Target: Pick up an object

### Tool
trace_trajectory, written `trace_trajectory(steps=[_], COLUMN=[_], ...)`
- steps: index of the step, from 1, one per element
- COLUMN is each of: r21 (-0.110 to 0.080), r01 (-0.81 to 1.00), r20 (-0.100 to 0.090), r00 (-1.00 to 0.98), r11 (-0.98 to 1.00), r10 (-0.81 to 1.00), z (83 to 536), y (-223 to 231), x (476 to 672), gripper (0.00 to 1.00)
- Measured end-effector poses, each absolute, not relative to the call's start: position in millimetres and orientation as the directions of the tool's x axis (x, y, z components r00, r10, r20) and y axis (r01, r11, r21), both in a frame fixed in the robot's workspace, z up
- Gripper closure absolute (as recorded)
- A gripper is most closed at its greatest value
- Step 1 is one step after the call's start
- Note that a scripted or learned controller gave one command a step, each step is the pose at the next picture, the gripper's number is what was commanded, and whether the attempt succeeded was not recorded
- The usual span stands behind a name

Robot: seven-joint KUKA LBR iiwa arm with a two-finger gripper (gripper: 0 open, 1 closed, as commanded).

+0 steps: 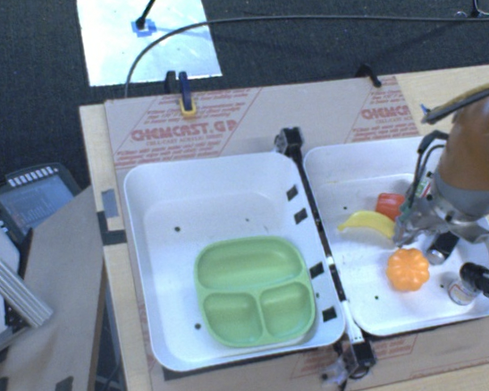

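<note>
Left bin [157,247]: green divided plate [256,290] near front wall. Right bin [349,166]: yellow banana [368,223], red item [390,204] behind it, orange pumpkin-like toy [407,269] in front. Gripper [409,232] low between banana and orange toy; finger state cannot be told, nothing seen held.

Arm [478,157]: broad orange band on a rounded segment, grey casing just below it toward the wrist. Thin dark cables run along the band's left side. Gripper [409,232] end: grey-silver metal, small parts blurred. White bracket and a black block below the grey casing, right of the gripper.
</note>
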State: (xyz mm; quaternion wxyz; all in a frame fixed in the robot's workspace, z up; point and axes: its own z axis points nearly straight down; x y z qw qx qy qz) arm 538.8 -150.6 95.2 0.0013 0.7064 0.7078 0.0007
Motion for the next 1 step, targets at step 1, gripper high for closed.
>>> trace_trajectory(steps=[1], r21=[0.006], r01=[1.0], r20=[-0.002], r00=[0.0], r11=[0.0], r10=[1.0], z=[154.4], y=[-159.8], x=[538.9], gripper=[1.0])
